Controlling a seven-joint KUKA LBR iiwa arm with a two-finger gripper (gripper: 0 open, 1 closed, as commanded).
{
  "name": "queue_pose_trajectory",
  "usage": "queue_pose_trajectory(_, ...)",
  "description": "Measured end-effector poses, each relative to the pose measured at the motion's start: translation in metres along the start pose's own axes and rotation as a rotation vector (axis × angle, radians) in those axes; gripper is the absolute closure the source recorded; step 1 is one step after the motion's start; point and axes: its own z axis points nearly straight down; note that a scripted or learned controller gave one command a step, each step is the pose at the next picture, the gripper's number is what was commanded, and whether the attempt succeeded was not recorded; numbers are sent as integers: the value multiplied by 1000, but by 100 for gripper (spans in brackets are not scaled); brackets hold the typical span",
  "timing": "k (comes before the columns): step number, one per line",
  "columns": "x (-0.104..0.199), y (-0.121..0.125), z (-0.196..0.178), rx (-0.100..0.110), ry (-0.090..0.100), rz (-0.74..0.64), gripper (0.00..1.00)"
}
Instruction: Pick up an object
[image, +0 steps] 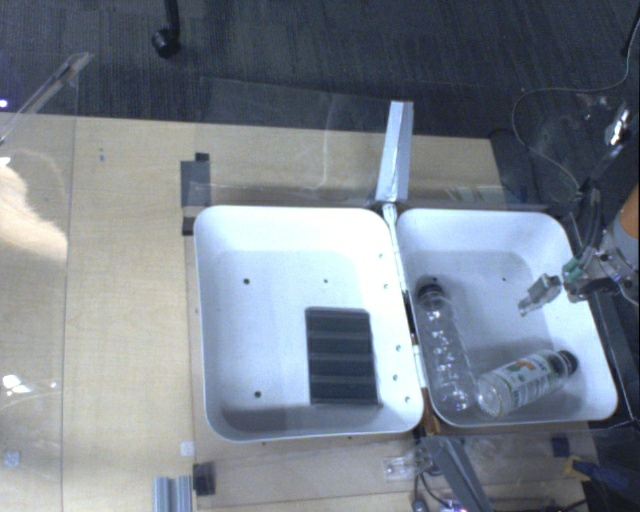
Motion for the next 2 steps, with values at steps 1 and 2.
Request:
queue_pose_trajectory(1, -1, -29, 71, 8, 3, 2, 0)
queue_pose_trajectory(2, 12, -35, 110, -1, -1, -124, 0)
